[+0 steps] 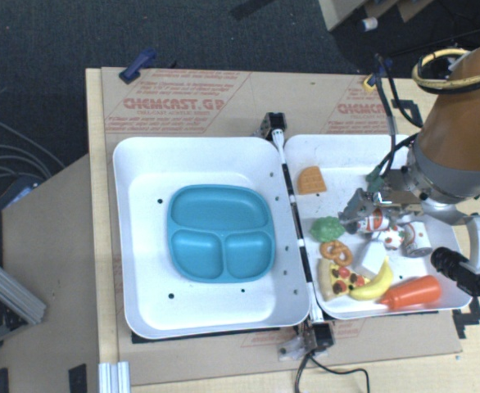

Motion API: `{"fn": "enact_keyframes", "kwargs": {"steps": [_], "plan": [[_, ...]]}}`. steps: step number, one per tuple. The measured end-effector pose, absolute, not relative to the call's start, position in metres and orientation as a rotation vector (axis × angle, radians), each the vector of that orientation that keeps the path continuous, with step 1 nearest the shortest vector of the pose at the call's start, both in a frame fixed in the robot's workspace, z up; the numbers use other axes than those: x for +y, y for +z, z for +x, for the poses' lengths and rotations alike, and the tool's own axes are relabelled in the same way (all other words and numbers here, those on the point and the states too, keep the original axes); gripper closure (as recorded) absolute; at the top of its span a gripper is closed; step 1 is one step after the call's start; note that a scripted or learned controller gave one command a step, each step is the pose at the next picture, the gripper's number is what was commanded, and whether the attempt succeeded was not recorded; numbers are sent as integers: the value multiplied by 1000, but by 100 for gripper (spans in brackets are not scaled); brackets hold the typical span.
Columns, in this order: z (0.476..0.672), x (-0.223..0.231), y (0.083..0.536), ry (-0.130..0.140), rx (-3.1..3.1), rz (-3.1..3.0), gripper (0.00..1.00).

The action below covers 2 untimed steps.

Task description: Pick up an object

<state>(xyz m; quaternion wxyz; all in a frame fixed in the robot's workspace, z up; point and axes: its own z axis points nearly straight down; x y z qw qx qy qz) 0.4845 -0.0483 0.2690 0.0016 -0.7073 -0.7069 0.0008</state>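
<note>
Arm [461, 129] is down in the right bin [338, 150], with the gripper [369, 213] low among the toy food. Step in hand: reach and descent onto a pick target, no grasp confirmed. Cannot tell the gripper's state, as the wrist hardware and cables clutter the tip, and nothing is seen lifted.

Relative to the gripper:
- green item [330, 228] is just beside it, to view-left and slightly below. Likeliest target, judging by closeness.
- pretzel [336, 253] is near, further down-left.
- bread slice [310, 180] is near, up-left, apart from the tip.
- banana [373, 282] is below it, touching a small berry cluster [344, 281].
- carrot [411, 292] is below-right, lying against the banana's end.
- a red-and-white piece [396, 234] sits just right of the tip. May be a toy or part of the tool, unclear.

The blue tray [220, 232] is well to the left, in the left bin [142, 219], and is not in play.

The next move calls for centring over one item, probably the green one, then closing and lifting straight up. The pile is tight, so neighbours could get nudged or the grip could miss.
</note>
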Motion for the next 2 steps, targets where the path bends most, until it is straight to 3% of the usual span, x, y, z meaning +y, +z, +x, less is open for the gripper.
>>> {"fn": "enact_keyframes", "kwargs": {"steps": [1,2], "plan": [[538,-47,257,0,-2222,-2221,100],[481,-40,269,2,-2218,-2220,100]]}}
